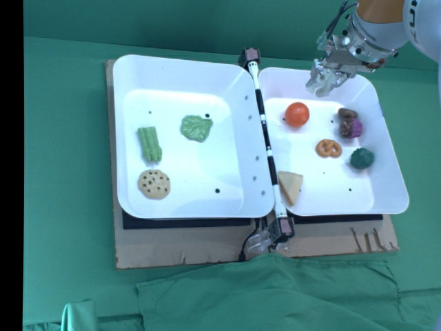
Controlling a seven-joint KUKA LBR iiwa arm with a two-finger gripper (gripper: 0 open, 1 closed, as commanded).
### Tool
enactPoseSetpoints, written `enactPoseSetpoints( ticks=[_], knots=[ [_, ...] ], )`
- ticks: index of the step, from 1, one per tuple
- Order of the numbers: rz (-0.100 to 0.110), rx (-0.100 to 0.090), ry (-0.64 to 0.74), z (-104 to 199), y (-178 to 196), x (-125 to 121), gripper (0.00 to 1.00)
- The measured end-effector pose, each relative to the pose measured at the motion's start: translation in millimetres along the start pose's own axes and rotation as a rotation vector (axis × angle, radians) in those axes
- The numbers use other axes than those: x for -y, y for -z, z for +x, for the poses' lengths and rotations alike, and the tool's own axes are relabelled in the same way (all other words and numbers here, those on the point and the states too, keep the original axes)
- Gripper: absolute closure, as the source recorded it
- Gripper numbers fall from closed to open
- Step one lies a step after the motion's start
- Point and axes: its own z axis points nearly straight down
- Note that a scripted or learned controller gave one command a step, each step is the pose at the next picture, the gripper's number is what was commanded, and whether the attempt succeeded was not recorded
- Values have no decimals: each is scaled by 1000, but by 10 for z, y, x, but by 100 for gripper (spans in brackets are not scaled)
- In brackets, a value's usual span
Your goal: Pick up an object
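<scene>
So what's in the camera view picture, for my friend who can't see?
A robot gripper hovers over the right bin's far edge, near a tomato and pretzel. The left bin has a cookie, asparagus and lettuce.

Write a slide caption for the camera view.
Gripper hovers over the right bin, near the tomato; cookie lies in the left bin.

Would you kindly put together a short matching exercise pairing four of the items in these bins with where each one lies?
Things:
1. cookie
2. tomato
3. pretzel
4. cheese wedge

Places:
A. right bin, against the divider at the near end
B. left bin, near-left corner
C. right bin, just below the gripper
D. right bin, beside the dark green piece

Pairs: 1-B, 2-C, 3-D, 4-A
</scene>
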Motion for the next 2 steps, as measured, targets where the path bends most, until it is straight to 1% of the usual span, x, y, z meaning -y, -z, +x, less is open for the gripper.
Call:
enactPoseSetpoints(
  ticks=[1,2],
  knots=[
    [-3,2,-2,-122,-1,-82,100],
    [-5,0,1,-37,174,-82,100]
  ],
)
